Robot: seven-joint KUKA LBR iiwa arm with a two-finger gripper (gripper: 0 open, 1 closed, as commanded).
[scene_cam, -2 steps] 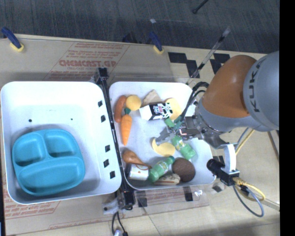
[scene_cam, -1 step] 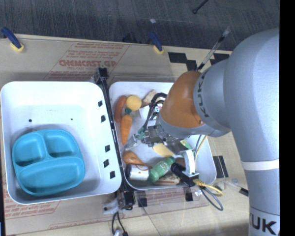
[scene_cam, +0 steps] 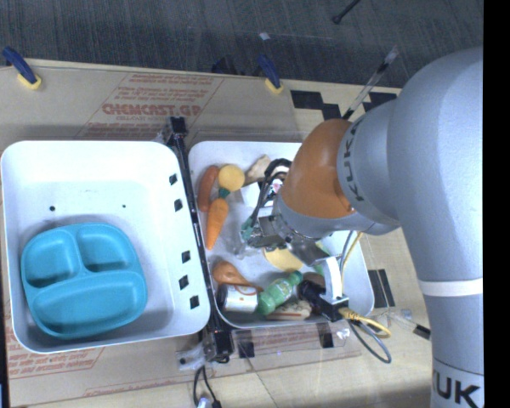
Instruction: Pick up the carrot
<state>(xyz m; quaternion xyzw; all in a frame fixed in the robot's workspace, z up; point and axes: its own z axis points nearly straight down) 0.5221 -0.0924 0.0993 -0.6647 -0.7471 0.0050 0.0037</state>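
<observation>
The carrot (scene_cam: pixel 216 222) is orange and tapered. It lies lengthwise along the left wall of the right bin (scene_cam: pixel 363 289), thick end towards the back. My gripper (scene_cam: pixel 253 229) hangs low in the middle of that bin, just right of the carrot, under the orange wrist band (scene_cam: pixel 323 181). A narrow strip of white floor shows between the gripper and the carrot. Its tips are dark and cluttered against the bin floor.
A brownish-orange piece (scene_cam: pixel 206 185) and a yellow round piece (scene_cam: pixel 231 177) lie behind the carrot. In front are an orange lump (scene_cam: pixel 229 272), a can (scene_cam: pixel 238 298), a green bottle (scene_cam: pixel 280 291) and a yellow item (scene_cam: pixel 285 258). The left bin (scene_cam: pixel 85 168) holds a blue divided tray (scene_cam: pixel 83 279).
</observation>
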